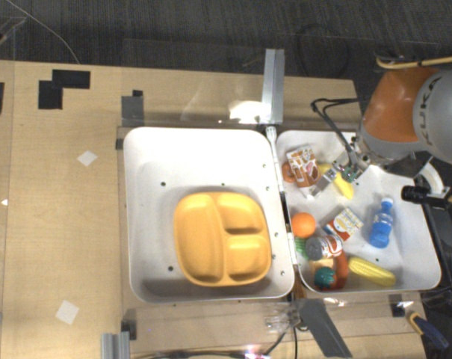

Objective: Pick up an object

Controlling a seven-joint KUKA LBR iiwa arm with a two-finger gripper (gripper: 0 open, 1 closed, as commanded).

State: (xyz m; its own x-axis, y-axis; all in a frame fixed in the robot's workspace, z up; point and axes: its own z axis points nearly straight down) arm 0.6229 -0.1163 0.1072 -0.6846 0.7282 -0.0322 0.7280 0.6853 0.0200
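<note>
The right bin [427,254] holds several small objects. Among them are a red-and-white snack packet [302,164], an orange ball [304,224], a blue bottle [381,224], a yellow corn-like piece [371,271], a small carton [345,222] and a can [323,247]. My gripper [346,173] hangs over the back middle of this bin, right above a small yellow item [344,188] and just right of the snack packet. The grey arm with its orange band [394,111] comes in from the upper right.
The left bin [147,163] carries a yellow divided plate [222,238] toward its front. A teal ball [325,277] and an orange-red piece [341,268] lie at the right bin's front left corner. A metal post [273,88] stands behind the wall between the bins.
</note>
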